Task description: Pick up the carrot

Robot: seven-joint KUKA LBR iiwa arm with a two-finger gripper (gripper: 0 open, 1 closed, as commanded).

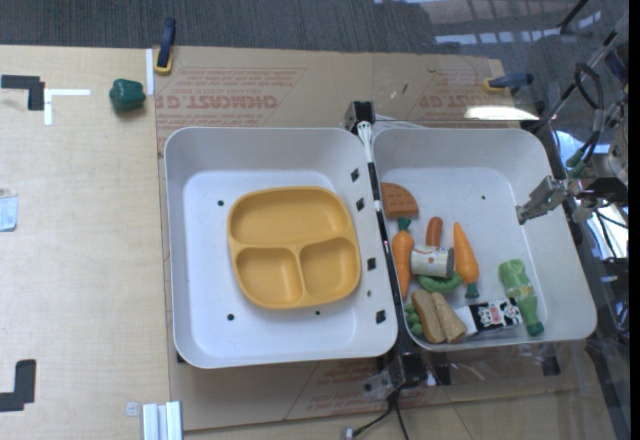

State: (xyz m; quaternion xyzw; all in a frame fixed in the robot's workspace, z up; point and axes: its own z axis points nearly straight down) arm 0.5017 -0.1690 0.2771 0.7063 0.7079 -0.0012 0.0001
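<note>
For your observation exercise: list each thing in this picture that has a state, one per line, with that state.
Tray: upright in the left bin, compartments bare.
Carrot: lying in the right bin, not gripped.
Green bottle: lying on its side.
Can: lying on its side.
Gripper: at the right bin's right edge, holding nothing.

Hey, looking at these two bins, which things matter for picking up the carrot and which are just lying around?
For the job:
orange carrots in the right white bin
gripper above that bin's right side

Lying about:
yellow divided plastic plate in the left white bin
green plastic bottle
brown bread slices
small white can
</note>
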